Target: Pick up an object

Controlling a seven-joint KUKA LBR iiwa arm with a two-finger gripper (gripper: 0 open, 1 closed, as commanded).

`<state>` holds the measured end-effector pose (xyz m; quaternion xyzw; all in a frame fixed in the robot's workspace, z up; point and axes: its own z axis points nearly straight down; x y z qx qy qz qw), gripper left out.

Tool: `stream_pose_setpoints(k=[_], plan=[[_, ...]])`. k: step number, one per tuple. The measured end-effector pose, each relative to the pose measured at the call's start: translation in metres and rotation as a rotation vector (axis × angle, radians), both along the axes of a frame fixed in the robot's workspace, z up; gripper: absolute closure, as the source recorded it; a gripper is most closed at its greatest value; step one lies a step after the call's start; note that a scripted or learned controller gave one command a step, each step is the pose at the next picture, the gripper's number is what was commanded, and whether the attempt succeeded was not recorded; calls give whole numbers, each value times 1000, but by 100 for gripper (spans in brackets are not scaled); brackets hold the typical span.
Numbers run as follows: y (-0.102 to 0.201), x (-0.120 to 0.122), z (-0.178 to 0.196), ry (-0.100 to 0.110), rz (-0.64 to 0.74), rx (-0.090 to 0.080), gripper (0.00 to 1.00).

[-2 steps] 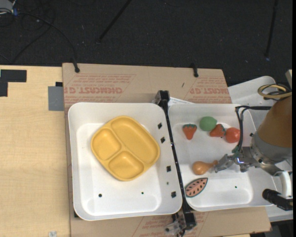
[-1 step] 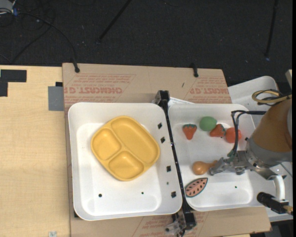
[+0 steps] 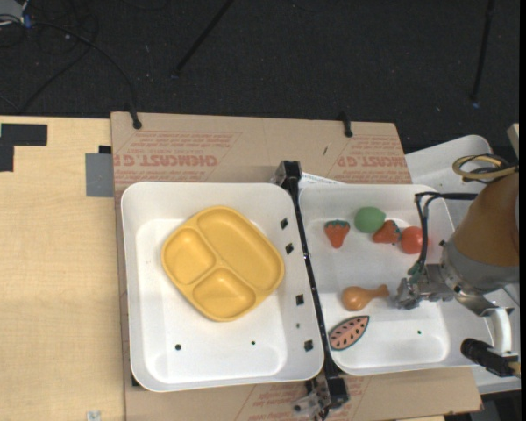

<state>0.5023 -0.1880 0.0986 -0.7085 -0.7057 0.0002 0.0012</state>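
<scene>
The right bin (image 3: 425,349) holds several toy foods: a strawberry (image 3: 336,232), a green ball (image 3: 369,218), a red tomato-like piece (image 3: 409,239) with a small red-orange piece (image 3: 386,231) beside it, an orange drumstick-shaped piece (image 3: 361,297) and a watermelon slice (image 3: 348,331). My gripper (image 3: 407,296) hangs low over the right bin, right at the thin end of the drumstick-shaped piece. The arm's orange band (image 3: 495,222) sits above it at the right edge.
The left bin (image 3: 153,340) holds a yellow divided plate (image 3: 223,262). A black divider (image 3: 302,270) runs between the two bins. Cardboard (image 3: 245,152) lies under both bins, and a wooden bench top (image 3: 44,279) extends to the left.
</scene>
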Motion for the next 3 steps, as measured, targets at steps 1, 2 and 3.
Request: stream_pose_setpoints(k=[1,2,3], plan=[[-2,-1,42,-2,4,-1,100],[-2,1,84,-3,6,-2,100],[-2,2,135,-4,6,-2,100]])
